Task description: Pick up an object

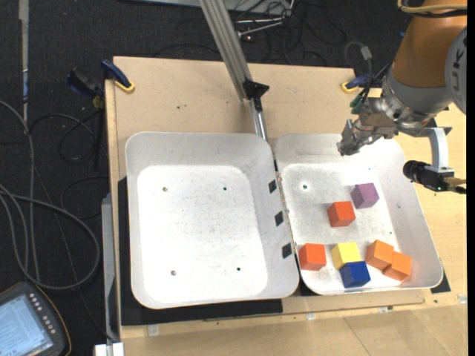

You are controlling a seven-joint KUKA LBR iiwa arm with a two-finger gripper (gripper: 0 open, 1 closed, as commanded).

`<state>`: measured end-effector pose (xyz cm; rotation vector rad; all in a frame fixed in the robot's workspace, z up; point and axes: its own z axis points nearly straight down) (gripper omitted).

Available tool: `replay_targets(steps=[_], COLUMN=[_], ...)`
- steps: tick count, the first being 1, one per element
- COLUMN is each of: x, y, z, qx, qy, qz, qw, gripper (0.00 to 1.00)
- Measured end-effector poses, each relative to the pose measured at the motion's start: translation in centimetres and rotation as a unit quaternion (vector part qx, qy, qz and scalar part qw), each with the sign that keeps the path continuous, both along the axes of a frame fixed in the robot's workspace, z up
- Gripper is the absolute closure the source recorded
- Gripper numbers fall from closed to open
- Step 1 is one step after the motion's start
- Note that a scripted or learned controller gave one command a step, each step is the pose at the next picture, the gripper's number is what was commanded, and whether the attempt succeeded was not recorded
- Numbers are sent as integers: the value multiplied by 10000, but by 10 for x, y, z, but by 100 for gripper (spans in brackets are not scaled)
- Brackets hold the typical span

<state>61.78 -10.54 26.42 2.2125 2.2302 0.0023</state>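
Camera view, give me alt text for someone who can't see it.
A grey and orange robot arm reaches in from the right, its gripper above the far edge of the right bin, which holds seven small blocks: four orange, one purple, one yellow, one blue. The left bin sits beside it on the wooden bench.
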Motion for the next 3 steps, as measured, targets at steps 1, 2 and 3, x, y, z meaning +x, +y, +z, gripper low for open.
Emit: replay_targets(steps=[1,2,3], x=[11,12,25], y=[52,106,165], z=[5,-6,-5], qx=[1,1,1], qy=[-9,14,-8], qz=[1,0,3], qw=[10000,10000,10000], gripper=[100,100,100])
